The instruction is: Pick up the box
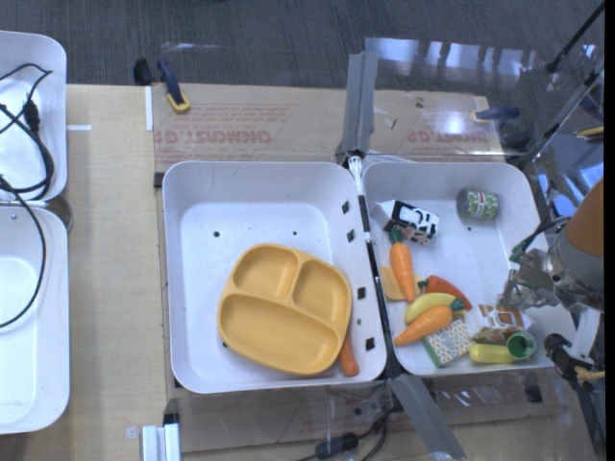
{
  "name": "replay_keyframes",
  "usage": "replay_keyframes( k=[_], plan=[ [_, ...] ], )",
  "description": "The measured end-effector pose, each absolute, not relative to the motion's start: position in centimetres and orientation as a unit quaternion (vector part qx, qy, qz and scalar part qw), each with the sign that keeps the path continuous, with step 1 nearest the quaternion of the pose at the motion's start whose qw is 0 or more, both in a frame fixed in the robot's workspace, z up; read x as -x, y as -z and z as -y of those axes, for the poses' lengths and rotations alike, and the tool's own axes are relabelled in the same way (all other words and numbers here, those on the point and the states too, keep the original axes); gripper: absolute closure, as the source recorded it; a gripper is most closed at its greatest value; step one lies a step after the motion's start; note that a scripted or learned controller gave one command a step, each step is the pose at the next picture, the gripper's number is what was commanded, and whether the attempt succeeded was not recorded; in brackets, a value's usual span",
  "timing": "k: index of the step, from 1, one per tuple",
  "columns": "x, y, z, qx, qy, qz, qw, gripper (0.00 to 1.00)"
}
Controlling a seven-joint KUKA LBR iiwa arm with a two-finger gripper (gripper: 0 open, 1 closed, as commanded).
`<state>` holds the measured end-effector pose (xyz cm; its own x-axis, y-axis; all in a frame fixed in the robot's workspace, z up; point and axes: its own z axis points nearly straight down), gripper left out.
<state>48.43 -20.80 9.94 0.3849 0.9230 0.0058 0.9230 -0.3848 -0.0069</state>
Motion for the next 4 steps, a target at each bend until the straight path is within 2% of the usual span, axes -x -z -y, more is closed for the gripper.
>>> replay_keyframes(
  k=[1, 2, 3, 4],
  plan=[
    [-48.52, -9.91, 20.44, 0.831, 0.0016, 0.556, 0.007, 0.00],
    [-48.52, -9.91, 20.44, 0.831, 0.0016, 0.556, 0.007, 0.00],
    [-48.45, -10.72, 20.59, 0.831, -0.0002, 0.556, 0.006, 1.00],
    [-48.48, -10.71, 20.47, 0.831, 0.0003, 0.556, 0.007, 0.00]
  ],
)
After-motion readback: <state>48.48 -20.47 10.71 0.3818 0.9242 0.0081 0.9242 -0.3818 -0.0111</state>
